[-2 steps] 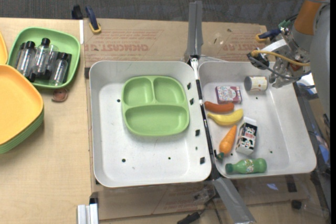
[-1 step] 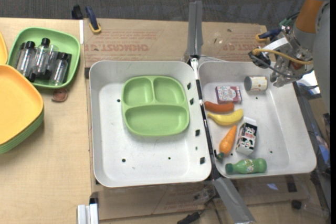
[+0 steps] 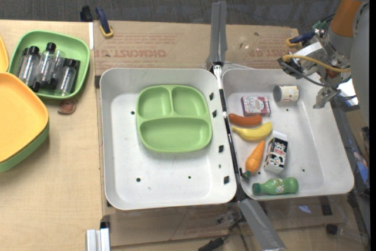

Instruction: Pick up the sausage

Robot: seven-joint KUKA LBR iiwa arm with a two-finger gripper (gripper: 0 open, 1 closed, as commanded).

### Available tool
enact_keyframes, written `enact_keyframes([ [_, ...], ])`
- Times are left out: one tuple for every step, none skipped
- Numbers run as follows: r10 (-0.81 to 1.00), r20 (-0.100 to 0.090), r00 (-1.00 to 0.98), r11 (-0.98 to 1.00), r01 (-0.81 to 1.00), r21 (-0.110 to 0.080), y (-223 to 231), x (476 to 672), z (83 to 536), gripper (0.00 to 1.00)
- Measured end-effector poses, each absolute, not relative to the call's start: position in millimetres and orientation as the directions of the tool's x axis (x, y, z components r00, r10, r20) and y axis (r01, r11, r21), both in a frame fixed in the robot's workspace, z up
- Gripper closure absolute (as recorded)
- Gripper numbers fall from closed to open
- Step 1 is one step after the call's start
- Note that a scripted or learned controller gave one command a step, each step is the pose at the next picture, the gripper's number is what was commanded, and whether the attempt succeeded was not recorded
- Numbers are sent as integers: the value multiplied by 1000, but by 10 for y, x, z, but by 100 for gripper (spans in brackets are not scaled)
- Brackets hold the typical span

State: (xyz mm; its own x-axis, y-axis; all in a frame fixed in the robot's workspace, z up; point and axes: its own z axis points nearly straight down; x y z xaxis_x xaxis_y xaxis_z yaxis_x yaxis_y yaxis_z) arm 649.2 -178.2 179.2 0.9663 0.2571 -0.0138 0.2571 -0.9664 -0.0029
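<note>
The sausage (image 3: 245, 120) is a short red-orange link lying flat near the left wall of the right bin (image 3: 317, 150). It rests just above a yellow banana (image 3: 253, 131) and below a pink box (image 3: 255, 105). My gripper (image 3: 324, 96) hangs over the bin's upper right corner, well to the right of the sausage and apart from it. A white cup (image 3: 286, 93) lies between the two. Cables and the wrist body hide much of the gripper.
The right bin also holds a carrot (image 3: 255, 156), a small milk carton (image 3: 275, 154) and a green bottle (image 3: 276, 186). In the left bin (image 3: 117, 156) sits a green divided plate (image 3: 174, 119). On the bench at left are a green tray of bottles (image 3: 50, 64) and stacked yellow plates (image 3: 17, 120).
</note>
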Motion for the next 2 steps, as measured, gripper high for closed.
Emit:
enact_keyframes([
  [261, -17, 965, -965, 261, -3, -1780, 6489, 1873, 100],
  [261, -18, 965, -965, 261, -3, -1777, 6490, 1870, 0],
])
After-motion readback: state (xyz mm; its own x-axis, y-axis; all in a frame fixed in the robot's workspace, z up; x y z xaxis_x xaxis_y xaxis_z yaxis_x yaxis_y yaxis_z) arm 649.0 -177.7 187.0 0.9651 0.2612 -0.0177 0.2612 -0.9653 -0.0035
